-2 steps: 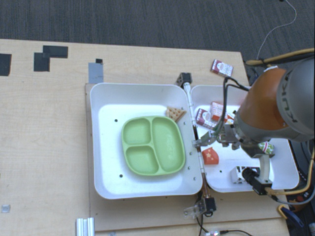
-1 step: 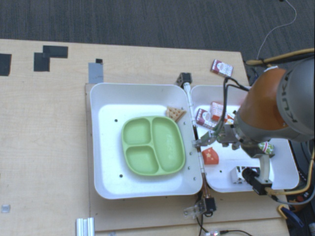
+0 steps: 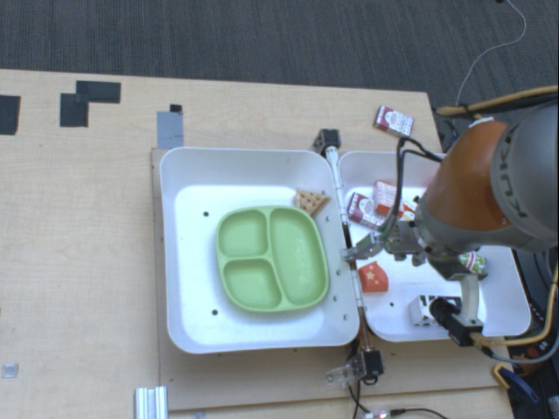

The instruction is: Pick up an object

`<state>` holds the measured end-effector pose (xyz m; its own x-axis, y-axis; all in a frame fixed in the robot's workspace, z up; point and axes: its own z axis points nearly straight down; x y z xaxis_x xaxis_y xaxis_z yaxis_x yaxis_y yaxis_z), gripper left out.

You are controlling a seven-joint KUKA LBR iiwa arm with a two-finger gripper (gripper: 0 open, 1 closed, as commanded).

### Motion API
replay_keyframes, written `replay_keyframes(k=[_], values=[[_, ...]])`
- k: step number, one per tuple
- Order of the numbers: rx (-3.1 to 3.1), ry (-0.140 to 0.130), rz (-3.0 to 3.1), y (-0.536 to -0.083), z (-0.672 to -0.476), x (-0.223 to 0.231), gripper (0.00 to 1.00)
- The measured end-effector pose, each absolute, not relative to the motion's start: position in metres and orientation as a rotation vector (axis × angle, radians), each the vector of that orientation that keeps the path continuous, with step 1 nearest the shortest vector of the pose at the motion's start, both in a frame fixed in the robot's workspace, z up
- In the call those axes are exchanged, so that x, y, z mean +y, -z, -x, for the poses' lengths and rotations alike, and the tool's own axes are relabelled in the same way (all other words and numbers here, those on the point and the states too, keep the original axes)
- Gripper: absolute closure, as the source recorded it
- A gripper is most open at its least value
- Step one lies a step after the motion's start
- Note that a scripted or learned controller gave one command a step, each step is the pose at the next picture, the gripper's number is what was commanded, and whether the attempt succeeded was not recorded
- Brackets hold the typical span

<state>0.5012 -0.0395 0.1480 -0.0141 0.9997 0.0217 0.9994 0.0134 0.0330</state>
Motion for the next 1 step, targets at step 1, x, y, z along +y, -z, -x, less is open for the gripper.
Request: replay_keyframes(k=[1], values=[[2.230, -0.060, -2.200, -0.1479, -0.5012, -0.0396, 0.00]])
